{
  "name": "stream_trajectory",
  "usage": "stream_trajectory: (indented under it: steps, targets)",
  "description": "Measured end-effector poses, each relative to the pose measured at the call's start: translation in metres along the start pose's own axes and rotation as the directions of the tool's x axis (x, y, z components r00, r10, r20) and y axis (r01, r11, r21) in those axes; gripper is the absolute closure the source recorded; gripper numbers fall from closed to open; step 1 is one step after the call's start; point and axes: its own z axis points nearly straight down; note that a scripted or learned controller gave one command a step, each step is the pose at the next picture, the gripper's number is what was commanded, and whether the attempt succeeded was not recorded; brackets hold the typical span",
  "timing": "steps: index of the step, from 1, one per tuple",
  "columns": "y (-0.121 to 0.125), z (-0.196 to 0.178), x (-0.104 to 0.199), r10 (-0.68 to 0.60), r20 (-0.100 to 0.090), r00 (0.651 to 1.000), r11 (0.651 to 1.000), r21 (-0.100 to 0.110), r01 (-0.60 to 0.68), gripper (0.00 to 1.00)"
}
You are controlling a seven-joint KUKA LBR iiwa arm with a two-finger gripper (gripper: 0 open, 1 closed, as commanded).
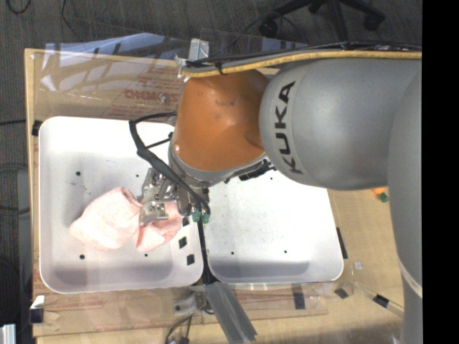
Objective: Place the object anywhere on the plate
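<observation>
Arm over bins; fingers state unclear, on pink cloth, long axis left-right.

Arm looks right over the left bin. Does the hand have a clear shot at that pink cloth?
Probably yes. The hand sits at the right edge of the crumpled pink cloth in the left bin, with nothing else lying between them. Whether it grips the cloth is unclear.
</observation>
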Motion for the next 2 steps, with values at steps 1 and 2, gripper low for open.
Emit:
stream_trajectory:
  steps: [1, 2]
  targets:
    - [0.0523, 0.0007, 0.0003, -0.005, 0.001, 1.000, 1.000, 0.000, 0.005, 1.00]
    - [0.0521, 0.0004, 0.0001, -0.004, 0.002, 1.000, 1.000, 0.000, 0.004, 0.00]
